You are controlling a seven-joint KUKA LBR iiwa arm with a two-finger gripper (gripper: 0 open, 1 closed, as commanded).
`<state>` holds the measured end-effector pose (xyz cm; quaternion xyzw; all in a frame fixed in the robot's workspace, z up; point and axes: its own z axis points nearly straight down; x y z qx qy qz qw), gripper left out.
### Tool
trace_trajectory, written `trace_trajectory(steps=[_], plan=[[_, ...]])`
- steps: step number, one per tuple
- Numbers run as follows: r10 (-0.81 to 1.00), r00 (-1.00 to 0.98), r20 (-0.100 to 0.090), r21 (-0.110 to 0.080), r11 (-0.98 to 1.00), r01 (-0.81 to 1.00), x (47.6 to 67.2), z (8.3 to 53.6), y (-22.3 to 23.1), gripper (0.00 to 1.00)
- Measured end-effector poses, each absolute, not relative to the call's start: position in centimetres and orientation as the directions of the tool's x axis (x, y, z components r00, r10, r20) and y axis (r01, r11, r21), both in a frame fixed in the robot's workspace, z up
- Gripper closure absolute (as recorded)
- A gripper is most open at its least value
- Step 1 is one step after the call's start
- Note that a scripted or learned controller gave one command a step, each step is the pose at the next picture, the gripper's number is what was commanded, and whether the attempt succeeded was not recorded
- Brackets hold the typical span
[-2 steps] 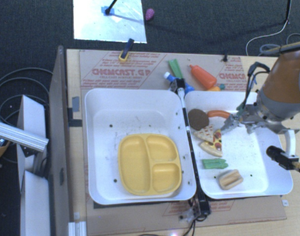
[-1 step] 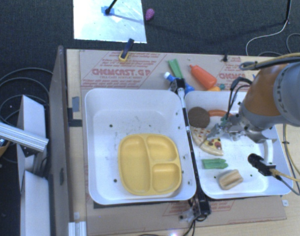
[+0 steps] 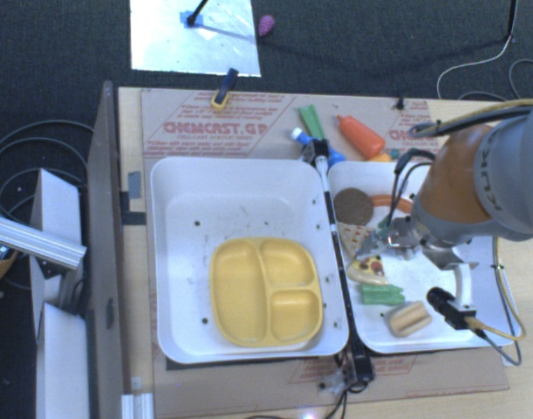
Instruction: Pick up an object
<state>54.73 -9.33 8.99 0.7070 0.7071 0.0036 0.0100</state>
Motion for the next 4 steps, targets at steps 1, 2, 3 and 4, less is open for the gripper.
trace_trajectory(steps=[1, 2, 3, 4], plan=[[1.000, -0.008, -0.003, 0.007, 0.008, 1.000, 63.7, 8.9, -9.2, 0.00], [1.000, -0.001, 0.002, 0.007, 0.001, 1.000, 65.0, 8.9, -11.6, 0.00], [1.000, -0.001, 0.001, 0.013, 0.001, 1.000, 64.4, 9.0, -13.0, 0.00], [1.000, -0.002, 0.002, 0.011, 0.002, 1.000, 64.8, 9.0, -13.6, 0.00]])
